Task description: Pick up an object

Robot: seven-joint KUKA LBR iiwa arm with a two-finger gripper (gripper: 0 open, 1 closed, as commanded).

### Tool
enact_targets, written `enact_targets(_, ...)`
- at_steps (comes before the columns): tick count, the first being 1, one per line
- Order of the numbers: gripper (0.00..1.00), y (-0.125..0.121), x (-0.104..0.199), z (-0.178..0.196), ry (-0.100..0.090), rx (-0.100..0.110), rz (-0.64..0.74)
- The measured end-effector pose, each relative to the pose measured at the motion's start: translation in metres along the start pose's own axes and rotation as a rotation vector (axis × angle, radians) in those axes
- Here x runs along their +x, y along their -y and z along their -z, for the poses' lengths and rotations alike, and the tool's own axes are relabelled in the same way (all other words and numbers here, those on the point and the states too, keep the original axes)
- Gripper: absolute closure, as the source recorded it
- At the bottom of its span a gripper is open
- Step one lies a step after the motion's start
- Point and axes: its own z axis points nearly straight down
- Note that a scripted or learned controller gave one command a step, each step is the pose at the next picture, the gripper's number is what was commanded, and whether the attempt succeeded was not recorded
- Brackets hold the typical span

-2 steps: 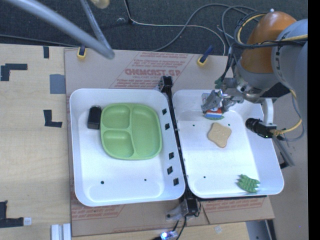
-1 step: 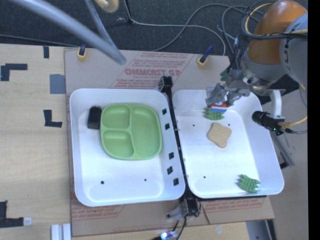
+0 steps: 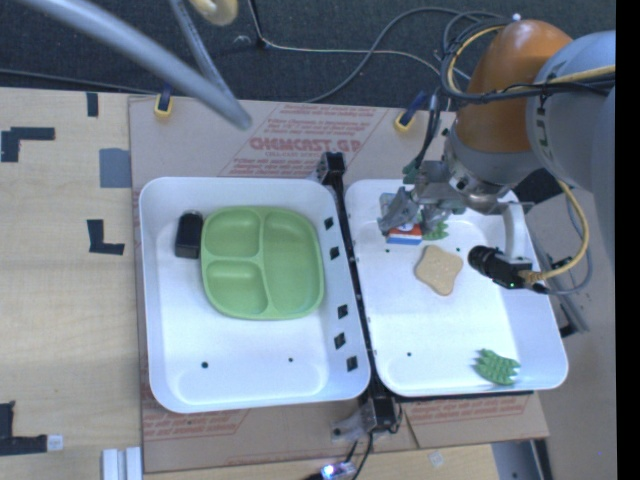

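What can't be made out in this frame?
- Gripper: finger state unreadable in the camera view; small, blurred, tangled with wrist hardware.
- Red, white and blue item under the gripper: partly covered by it, identity unclear; contact can't be judged.
- Green bit beside it: mostly hidden by the wrist.
- Black object by the green plate: too small to identify.

Small red-white-blue object [image 3: 404,234] half hidden under the fingers [image 3: 396,214]
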Motion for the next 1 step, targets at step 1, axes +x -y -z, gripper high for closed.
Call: enact_targets(1, 1.0, 0.0204, 0.0455, -0.0133, 0.001, 0.001, -0.001)
